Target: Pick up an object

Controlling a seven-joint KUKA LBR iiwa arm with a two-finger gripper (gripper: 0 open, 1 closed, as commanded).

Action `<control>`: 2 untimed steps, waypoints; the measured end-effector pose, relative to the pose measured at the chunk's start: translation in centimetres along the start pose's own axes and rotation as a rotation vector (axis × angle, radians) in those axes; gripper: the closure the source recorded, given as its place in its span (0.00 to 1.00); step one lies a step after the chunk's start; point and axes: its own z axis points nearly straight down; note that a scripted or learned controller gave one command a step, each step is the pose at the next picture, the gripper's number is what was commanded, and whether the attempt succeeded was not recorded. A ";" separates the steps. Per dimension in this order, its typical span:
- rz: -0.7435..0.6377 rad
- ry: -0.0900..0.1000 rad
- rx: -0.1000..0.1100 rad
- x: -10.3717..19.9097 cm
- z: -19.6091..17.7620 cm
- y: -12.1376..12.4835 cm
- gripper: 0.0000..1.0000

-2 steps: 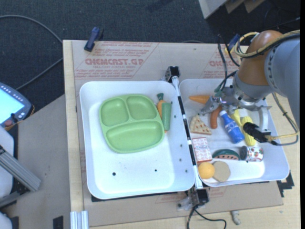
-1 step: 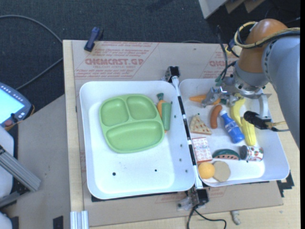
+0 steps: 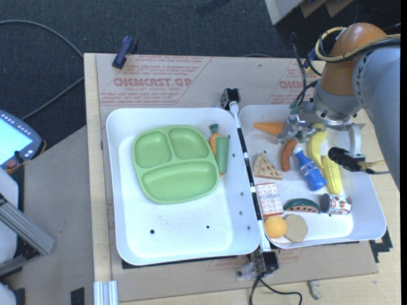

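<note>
You are looking down on a bench [image 3: 159, 75] with two shallow white bins side by side. The left bin [image 3: 127, 227] holds a green divided plate [image 3: 175, 164] with a toy carrot [image 3: 220, 150] lying just beside its right edge. The right bin [image 3: 365, 224] is crowded with small toy foods. The grey arm [image 3: 375, 75] reaches in from the right, its orange band above the wrist, and its gripper [image 3: 299, 127] hangs low over the far end of the right bin. Just beside it lie an orange cone-shaped piece [image 3: 269, 128], a sausage [image 3: 288, 154] and a banana [image 3: 317, 146]. A blue bottle [image 3: 309, 169], a pizza slice [image 3: 266, 166] and an orange [image 3: 275, 226] lie farther toward you. The tool's state cannot be made out. Nothing appears lifted, so judge the pick as not yet done; the grasp and the lift remain.
</note>
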 end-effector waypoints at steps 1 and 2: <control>0.003 -0.001 -0.034 7.9 -9.6 -1.6 1.00; 0.004 -0.002 -0.031 7.8 -9.5 -1.7 0.00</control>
